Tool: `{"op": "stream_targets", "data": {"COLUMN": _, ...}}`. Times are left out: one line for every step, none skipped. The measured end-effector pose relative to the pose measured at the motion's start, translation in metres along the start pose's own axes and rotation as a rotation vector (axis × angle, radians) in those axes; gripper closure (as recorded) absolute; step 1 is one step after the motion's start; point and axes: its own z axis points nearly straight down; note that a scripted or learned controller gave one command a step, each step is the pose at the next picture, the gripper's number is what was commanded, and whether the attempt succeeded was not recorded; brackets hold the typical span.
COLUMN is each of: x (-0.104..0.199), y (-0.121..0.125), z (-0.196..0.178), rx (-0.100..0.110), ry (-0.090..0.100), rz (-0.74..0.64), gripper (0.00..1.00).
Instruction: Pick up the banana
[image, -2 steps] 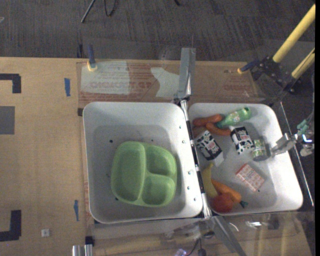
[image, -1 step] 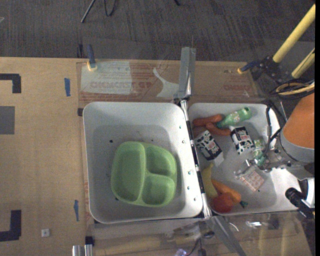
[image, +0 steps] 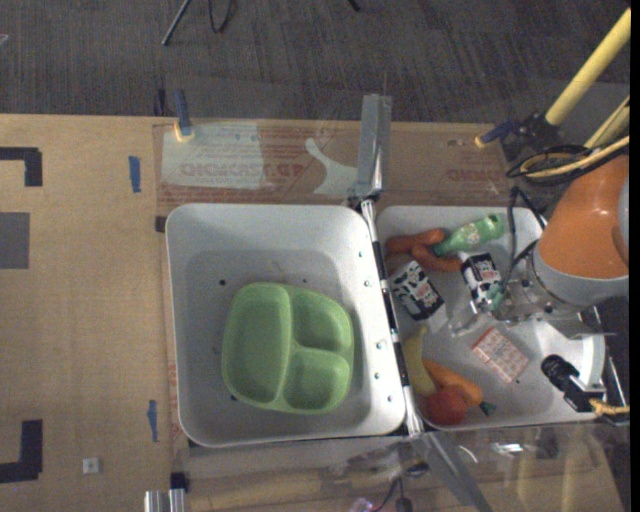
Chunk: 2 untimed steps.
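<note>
While banana (image: 418, 362) lies wedged against bin wall (image: 400, 330) beside carrot (image: 455, 381): risks grabbing carrot instead. Gripper (image: 492, 310) state: cannot tell.

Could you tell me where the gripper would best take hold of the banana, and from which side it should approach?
Probably the banana's upper half, from above. It lies lengthwise beside the right bin's left wall, its lower end crowded by a carrot and a tomato; fingers straddling its narrow width need care on the wall side.
</note>
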Motion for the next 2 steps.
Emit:
{"op": "stream_targets", "data": {"x": -0.002, "y": 0.039, "z": 0.031, "rx": -0.005, "ry": -0.002, "rz": 0.234, "gripper": 0.00}}
{"op": "stream_targets", "data": {"x": -0.035, "y": -0.019, "z": 0.048, "rx": -0.003, "ry": 0.000, "rz": 0.125, "gripper": 0.00}}
